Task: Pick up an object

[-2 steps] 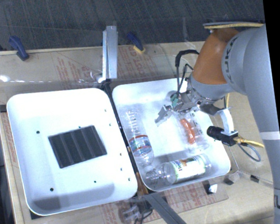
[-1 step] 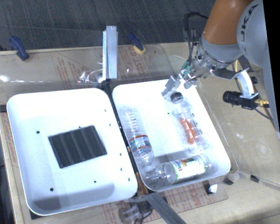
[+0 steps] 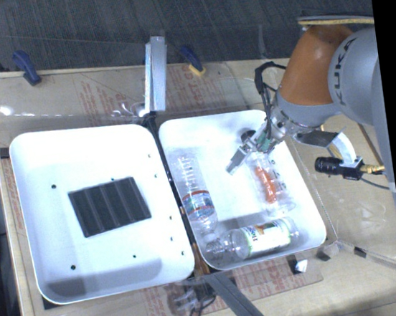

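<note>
The gripper (image 3: 252, 146) hangs low in the right bin (image 3: 213, 131), its fingers spread, one reaching left, touching the far end of the orange-filled bottle (image 3: 268, 183) without pinching it.

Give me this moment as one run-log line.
end effector: over right bin, above orange-capped bottle | grasp: cannot tell | right bin: three bottles | left bin: black ridged block

Bright overhead light, white bins (image 3: 84, 143) glaring, slightly soft.
</note>
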